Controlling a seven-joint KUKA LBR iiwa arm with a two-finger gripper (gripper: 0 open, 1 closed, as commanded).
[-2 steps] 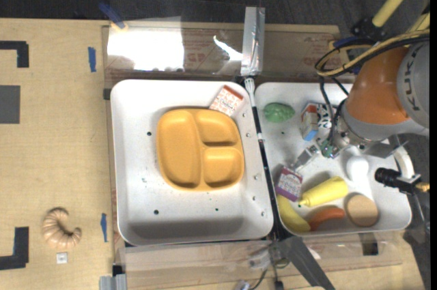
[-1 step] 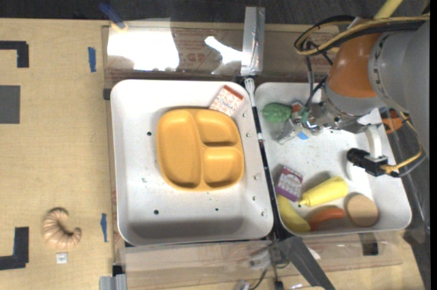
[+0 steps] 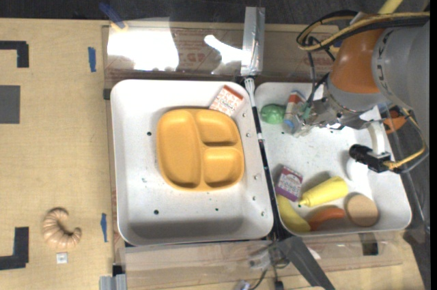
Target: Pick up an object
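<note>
**Right bin, upper corner: gripper low among clutter**

Two-finger gripper (image 3: 300, 119): finger state cannot be told (wrist hides it). Risk: nudging the round green object (image 3: 272, 113) aside.
Shallow white right bin (image 3: 396, 203): purple packet (image 3: 289, 183), yellow bottle (image 3: 323, 192).
Shallow white left bin (image 3: 130, 166): yellow-orange compartment tray (image 3: 199, 147).

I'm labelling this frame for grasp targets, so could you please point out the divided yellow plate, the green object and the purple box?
divided yellow plate (image 3: 183, 145): camera view, on its large compartment.
green object (image 3: 272, 113): camera view, on its rounded top.
purple box (image 3: 289, 183): camera view, on its upper face.
</note>
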